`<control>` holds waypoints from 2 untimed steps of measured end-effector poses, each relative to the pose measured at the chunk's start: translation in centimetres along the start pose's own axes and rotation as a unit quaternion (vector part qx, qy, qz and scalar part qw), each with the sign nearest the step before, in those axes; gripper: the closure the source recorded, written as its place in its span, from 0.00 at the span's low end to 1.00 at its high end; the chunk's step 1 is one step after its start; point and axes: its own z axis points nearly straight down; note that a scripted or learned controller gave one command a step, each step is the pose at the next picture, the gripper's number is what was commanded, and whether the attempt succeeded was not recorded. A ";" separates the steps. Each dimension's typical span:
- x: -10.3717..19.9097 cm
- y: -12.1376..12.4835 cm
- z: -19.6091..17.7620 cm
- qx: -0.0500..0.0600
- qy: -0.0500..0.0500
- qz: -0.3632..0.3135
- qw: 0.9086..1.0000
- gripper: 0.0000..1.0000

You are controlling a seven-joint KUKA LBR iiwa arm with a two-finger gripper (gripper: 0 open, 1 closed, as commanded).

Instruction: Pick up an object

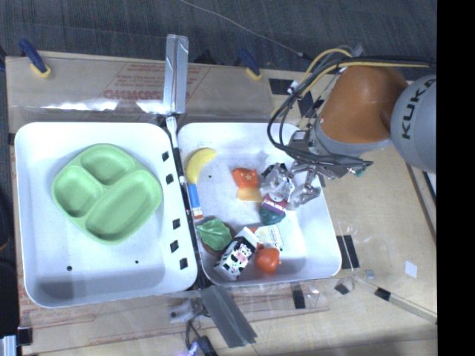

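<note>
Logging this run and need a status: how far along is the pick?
Done: the arm has reached into the right bin, with the end effector low among the toys, beside the orange and yellow toy and above the teal piece.
In hand: nothing visibly lifted; whether it grips anything cannot be told.
Left: securing and raising an object. The banana and cow-print carton lie in the bin.

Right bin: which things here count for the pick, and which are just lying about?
For the pick: gripper; banana; orange-red piece; teal item; green leafy toy; cow-print carton; tomato.

Lying about: green divided plate in left bin; blue clamp.
</note>
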 end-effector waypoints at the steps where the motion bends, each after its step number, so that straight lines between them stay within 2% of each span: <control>1: -0.2 0.1 0.0 0.000 0.000 -0.001 1.000 0.00; 2: -0.3 0.4 3.5 0.009 -0.007 0.032 0.999 0.00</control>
